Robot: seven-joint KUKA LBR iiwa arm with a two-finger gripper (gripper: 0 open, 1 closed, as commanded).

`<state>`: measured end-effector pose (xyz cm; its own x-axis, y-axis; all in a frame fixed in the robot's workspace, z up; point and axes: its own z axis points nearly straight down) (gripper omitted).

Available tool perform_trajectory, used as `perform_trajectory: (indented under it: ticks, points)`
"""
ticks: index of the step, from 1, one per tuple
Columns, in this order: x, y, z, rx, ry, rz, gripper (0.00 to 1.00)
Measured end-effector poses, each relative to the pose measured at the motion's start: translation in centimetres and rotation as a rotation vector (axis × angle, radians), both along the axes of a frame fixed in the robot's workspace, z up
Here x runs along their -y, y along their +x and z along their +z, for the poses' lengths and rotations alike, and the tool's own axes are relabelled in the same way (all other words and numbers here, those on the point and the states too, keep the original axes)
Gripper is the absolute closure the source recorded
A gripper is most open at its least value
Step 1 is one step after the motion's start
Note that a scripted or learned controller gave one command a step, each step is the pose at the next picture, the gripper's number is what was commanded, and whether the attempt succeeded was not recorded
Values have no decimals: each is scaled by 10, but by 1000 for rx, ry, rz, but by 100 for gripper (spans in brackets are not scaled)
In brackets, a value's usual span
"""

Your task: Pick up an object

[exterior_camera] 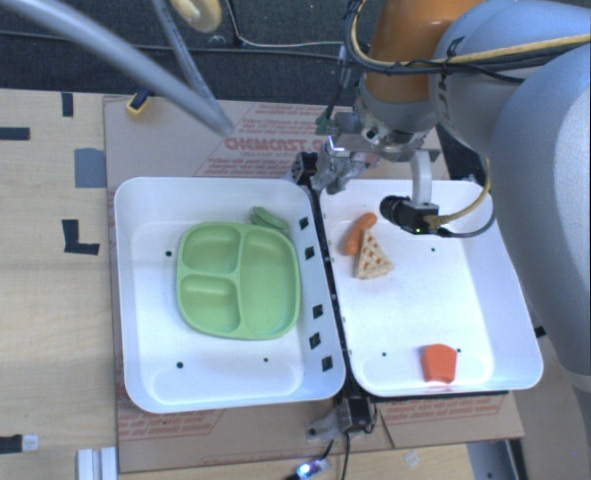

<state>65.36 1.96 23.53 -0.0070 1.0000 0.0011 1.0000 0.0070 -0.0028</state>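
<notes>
The arm [535,138], grey and bulky, fills the right side closest to the lens, its orange band [415,28] sitting above the wrist. Below the band, the gripper [327,171] hangs over the far end of the divide between the two bins; whether it is spread or closed cannot be made out from this angle, and nothing is seen held in it. Just beside it, in the right bin [495,308], lie a small orange carrot-like piece [356,236] and a tan waffle-patterned wedge [373,258], touching each other near the bin's far left corner. An orange block [438,363] rests well apart from them, near the bin's front rim. In the left bin [140,298], a green divided plate [240,278] lies flat, with a small green object [269,218] at its far edge, partly tucked against it. Both bins sit on a cardboard sheet [275,138] on the wooden bench [35,268].
</notes>
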Motion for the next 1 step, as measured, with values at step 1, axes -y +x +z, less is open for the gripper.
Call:
perform_trajectory:
  ticks: [1]
  points:
    - [-63, -10, 0, 0, 0, 0, 100]
